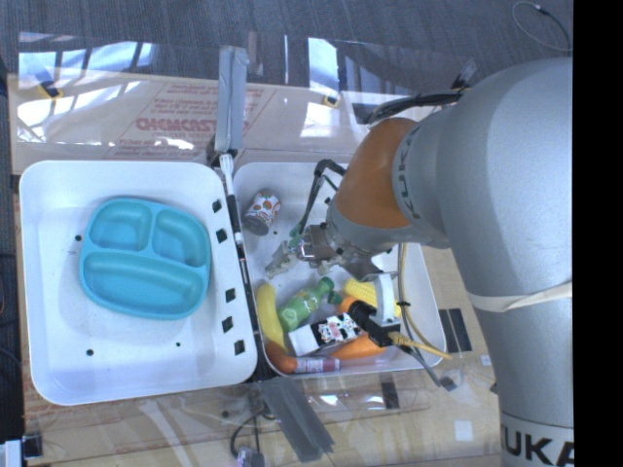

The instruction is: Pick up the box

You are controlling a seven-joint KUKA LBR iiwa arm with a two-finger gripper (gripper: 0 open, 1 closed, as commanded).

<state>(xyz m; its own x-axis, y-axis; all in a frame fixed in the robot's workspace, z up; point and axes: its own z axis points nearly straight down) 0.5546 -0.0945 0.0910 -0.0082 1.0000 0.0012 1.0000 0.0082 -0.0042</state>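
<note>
The box (329,333) is a small white and black carton with a spotted pattern. It lies in the right bin (292,178), near the bin's front edge, among other items. My gripper (295,251) hangs over the middle of this bin, above and to the left of the box and apart from it. Nothing shows in its grasp. The orange band and grey wrist (375,193) hide the right part of the bin.
Around the box lie a green bottle (304,305), a yellow banana (268,311), an orange carrot-like piece (355,350) and a yellow item (362,293). A small can (261,212) stands at the back left. The left bin (49,358) holds a blue divided plate (146,257).
</note>
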